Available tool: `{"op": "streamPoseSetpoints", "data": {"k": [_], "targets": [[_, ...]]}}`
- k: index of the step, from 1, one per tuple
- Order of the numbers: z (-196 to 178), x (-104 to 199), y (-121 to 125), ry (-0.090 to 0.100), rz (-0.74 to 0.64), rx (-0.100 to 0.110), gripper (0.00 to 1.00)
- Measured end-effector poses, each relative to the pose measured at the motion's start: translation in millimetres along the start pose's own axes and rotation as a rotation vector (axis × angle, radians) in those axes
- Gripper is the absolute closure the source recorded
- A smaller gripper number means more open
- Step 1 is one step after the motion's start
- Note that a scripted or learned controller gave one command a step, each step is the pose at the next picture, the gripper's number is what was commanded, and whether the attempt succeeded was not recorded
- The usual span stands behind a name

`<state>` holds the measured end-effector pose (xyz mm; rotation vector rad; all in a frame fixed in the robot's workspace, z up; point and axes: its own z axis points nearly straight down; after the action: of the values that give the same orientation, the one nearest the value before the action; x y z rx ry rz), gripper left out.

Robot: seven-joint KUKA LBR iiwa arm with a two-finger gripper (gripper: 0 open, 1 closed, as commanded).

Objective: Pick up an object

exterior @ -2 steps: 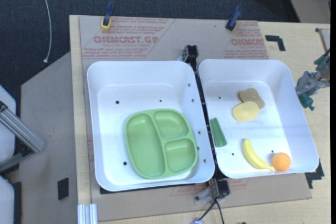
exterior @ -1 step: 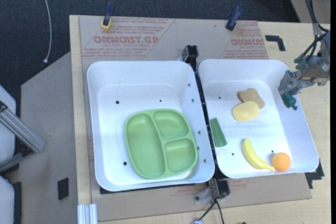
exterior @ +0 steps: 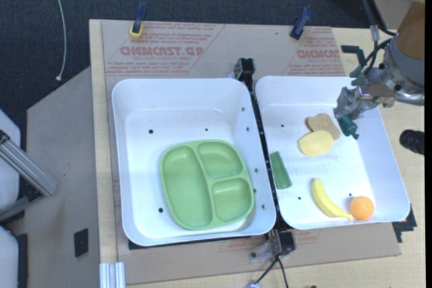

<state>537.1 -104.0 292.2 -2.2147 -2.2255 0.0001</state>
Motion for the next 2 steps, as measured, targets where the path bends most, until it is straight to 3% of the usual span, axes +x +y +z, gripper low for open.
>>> {"op": "streamPoseSetpoints", "data": {"k": [2], "targets": [[18.8, 98.7, 0.1, 0.0, -0.001, 0.001, 1.0]]}}
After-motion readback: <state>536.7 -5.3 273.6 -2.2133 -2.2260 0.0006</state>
